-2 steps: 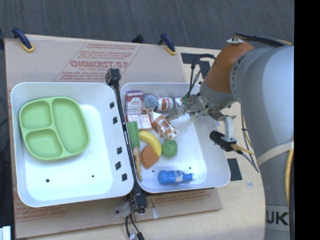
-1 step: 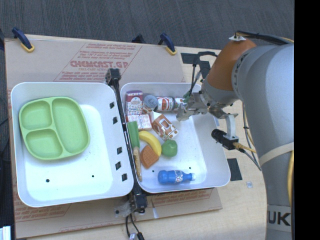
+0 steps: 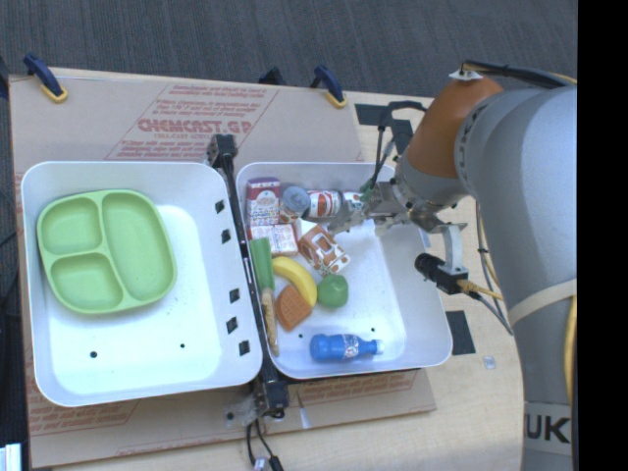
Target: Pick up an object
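Arm point(image 3: 510, 165) is cut off at the right and bottom edges, its base out of frame. Its wrist covers the right bin's point(image 3: 422, 312) far right corner and part of the rim. Gripper point(image 3: 365, 207) fingers too small and cluttered to read, and contact with the can point(image 3: 324, 204) is unclear. Box point(image 3: 263, 204) labels too blurred to read. Lettering on the arm clipped at the bottom edge.

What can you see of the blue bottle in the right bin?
The blue bottle lies on its side on the floor of the right bin, near the front wall, its white cap pointing right. It looks like plastic, with a pale label around its middle. It lies apart from the green apple and banana above it.
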`<action>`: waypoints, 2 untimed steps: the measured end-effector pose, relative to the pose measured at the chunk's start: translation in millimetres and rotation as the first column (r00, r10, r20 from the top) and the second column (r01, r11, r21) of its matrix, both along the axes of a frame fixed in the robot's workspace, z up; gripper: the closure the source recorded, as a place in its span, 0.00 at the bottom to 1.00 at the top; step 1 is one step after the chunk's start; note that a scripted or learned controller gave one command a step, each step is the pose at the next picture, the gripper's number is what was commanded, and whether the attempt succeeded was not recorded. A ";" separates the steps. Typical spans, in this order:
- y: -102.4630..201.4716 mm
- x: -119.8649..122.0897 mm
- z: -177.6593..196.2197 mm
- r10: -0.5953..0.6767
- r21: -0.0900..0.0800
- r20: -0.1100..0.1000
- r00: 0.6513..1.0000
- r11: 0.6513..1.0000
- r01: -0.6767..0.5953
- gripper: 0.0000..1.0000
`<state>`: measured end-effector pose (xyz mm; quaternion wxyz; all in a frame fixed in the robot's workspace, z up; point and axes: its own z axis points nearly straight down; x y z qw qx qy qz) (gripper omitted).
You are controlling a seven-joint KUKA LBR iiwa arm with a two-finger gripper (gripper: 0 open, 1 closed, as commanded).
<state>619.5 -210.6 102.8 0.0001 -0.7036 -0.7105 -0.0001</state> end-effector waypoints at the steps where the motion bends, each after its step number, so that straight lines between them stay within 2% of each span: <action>1: 0.1 0.6 10.6 0.003 0.000 0.002 1.000 1.000 -0.003 1.00; 2: 21.3 -12.9 77.2 -0.004 0.000 0.002 1.000 1.000 0.004 1.00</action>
